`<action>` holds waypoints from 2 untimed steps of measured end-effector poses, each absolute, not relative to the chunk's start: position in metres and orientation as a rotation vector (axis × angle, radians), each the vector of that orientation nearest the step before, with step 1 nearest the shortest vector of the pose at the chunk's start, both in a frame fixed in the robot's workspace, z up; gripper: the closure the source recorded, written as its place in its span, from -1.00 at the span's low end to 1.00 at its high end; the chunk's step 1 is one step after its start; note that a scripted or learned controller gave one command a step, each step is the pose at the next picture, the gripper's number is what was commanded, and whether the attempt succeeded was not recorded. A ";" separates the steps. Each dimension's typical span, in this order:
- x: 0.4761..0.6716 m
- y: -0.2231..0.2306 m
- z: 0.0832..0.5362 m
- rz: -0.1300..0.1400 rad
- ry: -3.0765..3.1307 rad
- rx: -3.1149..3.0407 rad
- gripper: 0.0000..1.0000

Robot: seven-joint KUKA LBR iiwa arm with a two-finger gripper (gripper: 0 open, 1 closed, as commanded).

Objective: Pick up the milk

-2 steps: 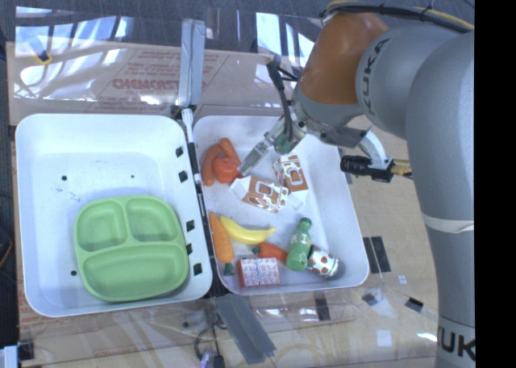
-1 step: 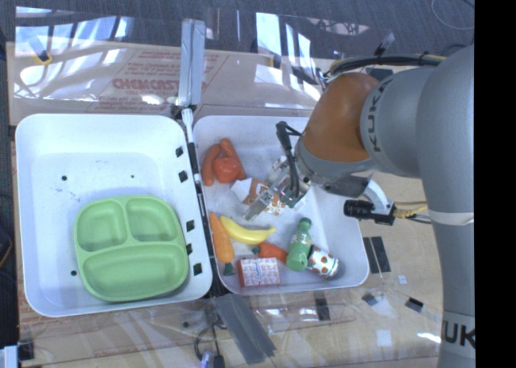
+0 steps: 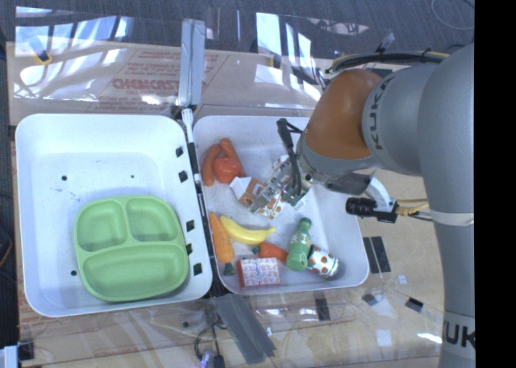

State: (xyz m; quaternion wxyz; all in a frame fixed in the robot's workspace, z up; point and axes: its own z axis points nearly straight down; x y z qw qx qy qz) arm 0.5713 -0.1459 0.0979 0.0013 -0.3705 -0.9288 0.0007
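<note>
Reaching in over the right-hand bin (image 3: 355, 265), the grey arm (image 3: 419, 124) has its pincer (image 3: 284, 187) low among the toy groceries, and I'd take the banana (image 3: 246, 233) as my marker for everything else. What I judge to be the milk (image 3: 256, 194), a small white carton with brownish printing, lies tilted just above the banana, and the pincer tips sit right beside or on its right end. From where I stand I cannot tell whether the pincer is wide, narrow or closed on anything; metal and carton blur together there.

To do this step well, I'd want the tips straddling the carton's narrow sides squarely, since it lies at a slant and could squirt out or twist. The red and orange vegetables (image 3: 221, 165) lie up and left of the banana, close behind the carton, so the close should not catch them. A carrot (image 3: 222, 239) lies just left of the banana, a green bottle (image 3: 300, 245) to its right, a red-labelled box (image 3: 260, 272) below it, and a spotted can (image 3: 323, 262) past the bottle. The green divided plate (image 3: 129, 249) rests far left, in the other bin (image 3: 48, 148).

As for writing: "KUKA" shows in part on the arm's shell, and the cardboard (image 3: 145, 80) behind the bins carries red lettering I cannot read surely. The carton's print is too small to read.
</note>
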 end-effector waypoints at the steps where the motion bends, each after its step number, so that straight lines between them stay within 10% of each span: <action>1: 0.554 -0.086 0.208 0.001 -2.972 -1.017 1.00; 2: 0.537 -0.074 0.258 0.002 -2.872 -1.276 1.00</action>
